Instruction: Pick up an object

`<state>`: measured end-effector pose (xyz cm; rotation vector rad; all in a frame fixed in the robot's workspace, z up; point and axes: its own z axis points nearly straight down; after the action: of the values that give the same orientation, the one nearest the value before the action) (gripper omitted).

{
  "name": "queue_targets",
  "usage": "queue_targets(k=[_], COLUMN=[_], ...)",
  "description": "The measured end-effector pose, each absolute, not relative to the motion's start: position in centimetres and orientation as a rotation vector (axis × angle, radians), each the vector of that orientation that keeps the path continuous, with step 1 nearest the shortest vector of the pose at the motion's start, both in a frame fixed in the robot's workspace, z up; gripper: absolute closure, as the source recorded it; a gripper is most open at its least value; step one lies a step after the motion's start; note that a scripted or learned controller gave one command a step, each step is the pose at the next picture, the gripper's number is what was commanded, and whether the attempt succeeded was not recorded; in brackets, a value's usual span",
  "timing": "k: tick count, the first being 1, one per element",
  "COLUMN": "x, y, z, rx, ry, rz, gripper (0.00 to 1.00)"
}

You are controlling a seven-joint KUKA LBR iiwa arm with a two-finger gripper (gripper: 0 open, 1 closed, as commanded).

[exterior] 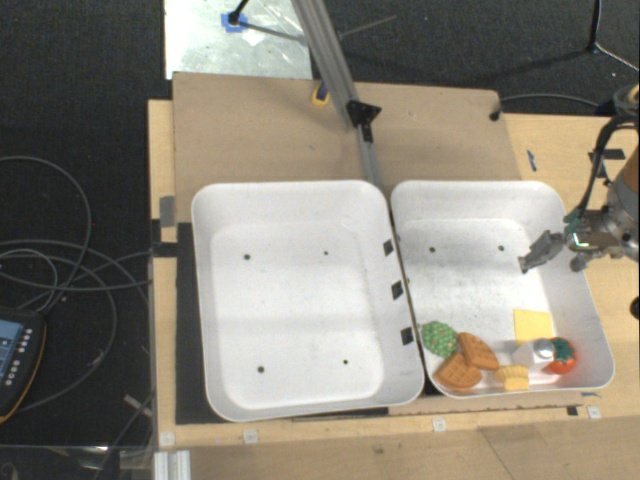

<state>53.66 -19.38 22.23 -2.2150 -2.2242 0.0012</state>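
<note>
Two white bins sat side by side on the bench; the left bin (290, 298) held nothing to grasp, while the right bin (470, 258) kept its objects crowded along the near wall. The gripper (530, 258) hung over that bin's right side, and whether it was clenched or released could not be told. Nearest it, toward the near edge, lay a flat yellow block (533, 323). Further left sat two brown waffle-like pieces (468, 360) and a small green item (437, 336).
</note>
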Motion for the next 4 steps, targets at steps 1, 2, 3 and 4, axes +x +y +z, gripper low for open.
queue_targets(k=[1, 2, 3, 4], x=[53.7, 53.0, 53.1, 53.1], y=[-19.4, -19.8, -19.9, -19.8], z=[22.4, 16.6, 12.4, 8.9], rx=[-2.218, -2.219, -2.219, -2.219], ry=[-2.226, -2.220, -2.221, -2.222], rz=[-0.002, 0.003, 0.001, 0.001], gripper=[0.00, 0.00, 0.00, 0.00])
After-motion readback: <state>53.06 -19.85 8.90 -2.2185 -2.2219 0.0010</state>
